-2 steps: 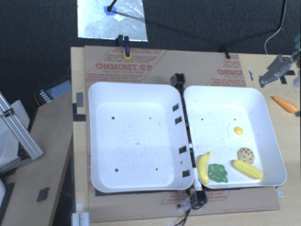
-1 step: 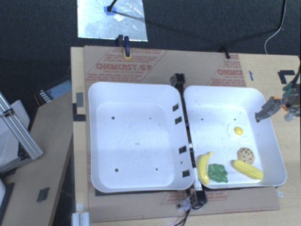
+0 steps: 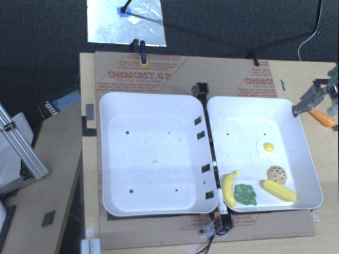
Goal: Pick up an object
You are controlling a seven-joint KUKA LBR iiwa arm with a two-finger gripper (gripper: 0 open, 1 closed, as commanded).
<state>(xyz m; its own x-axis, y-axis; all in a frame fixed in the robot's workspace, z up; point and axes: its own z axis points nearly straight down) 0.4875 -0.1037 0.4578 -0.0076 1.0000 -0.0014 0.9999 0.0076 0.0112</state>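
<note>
White plastic makes up the two shallow bins that sit side by side on a brown board: the left bin (image 3: pixel 114 142) and the right bin (image 3: pixel 296 142), their inner walls touching along a dark seam with small clips. Behind the board, on the dark floor, lies a shiny sheet of foil (image 3: pixel 126 14). In the right bin the objects gather near the front wall. A banana (image 3: pixel 229 188) lies against the inner wall, and a green leaf (image 3: pixel 246 194) rests just beside it, touching its lower end. A yellow ear of corn (image 3: pixel 279 190) lies tilted near the front right corner, with a brown cookie (image 3: pixel 276 173) just behind it. A fried egg (image 3: pixel 268 147) sits apart, nearer the middle. The gripper (image 3: pixel 303 108) hangs over the bin's far right rim, one grey finger (image 3: pixel 306 100) pointing down and left, nothing between the fingers; how wide they stand cannot be made out.
</note>
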